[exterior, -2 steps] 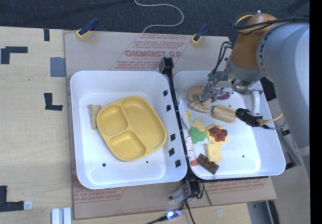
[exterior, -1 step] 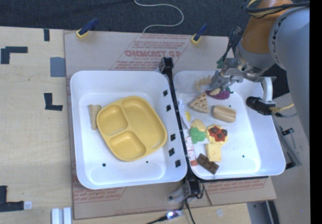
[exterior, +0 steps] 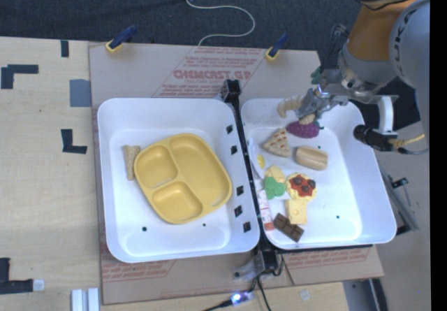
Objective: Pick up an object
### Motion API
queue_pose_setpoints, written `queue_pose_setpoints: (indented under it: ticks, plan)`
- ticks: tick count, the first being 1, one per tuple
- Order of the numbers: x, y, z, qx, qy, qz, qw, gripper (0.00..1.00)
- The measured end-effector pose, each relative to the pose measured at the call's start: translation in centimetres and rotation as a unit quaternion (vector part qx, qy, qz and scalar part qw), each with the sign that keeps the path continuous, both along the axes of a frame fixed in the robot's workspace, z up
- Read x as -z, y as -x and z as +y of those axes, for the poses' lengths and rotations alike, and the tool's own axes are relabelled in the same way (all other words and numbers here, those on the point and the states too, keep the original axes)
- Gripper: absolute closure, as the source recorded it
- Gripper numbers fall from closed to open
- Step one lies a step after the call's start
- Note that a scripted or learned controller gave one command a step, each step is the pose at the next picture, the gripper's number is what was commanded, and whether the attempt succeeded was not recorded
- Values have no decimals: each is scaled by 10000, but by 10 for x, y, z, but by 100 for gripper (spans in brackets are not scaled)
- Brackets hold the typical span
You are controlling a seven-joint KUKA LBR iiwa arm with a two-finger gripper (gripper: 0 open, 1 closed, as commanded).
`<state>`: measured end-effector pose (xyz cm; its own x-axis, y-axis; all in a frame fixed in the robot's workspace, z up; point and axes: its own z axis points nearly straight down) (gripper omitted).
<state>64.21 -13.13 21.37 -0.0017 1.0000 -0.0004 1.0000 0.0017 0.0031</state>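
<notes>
The arm (exterior: 391, 30) reaches in from the right over the far part of the right bin (exterior: 363, 212). Its gripper (exterior: 312, 108) hangs just above the bin's far end, beside a pale tan piece (exterior: 288, 106) and right over a purple bunch of grapes (exterior: 304, 129). The fingers are too small and blurred to judge how far apart they stand, and whether anything is between them cannot be told.

The grapes lie on the bin floor with the long axis running left to right. The tan piece sits just left of the gripper, its long axis also roughly left to right, and whether it rests on the floor or is lifted cannot be told.

Nearer in the same bin lie a pizza slice (exterior: 277, 143), its tip pointing far and right, and a bread roll (exterior: 311, 158) lying left to right just beside it. Nearer still are a green and yellow piece (exterior: 274, 184), a red and yellow piece (exterior: 302, 187), a yellow block (exterior: 296, 212) and a brown chocolate piece (exterior: 288, 226) near the left corner.

The left bin (exterior: 119, 233) holds a yellow divided tray (exterior: 183, 178), tilted so its long axis runs from far left to near right, and a tan cracker (exterior: 130, 161) touching its left edge, long axis near to far.
</notes>
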Motion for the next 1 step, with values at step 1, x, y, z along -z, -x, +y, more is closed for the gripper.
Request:
queue_pose_setpoints:
  ticks: [1]
  plan:
    - [-11,0,1,1,-4,15,10000,100]
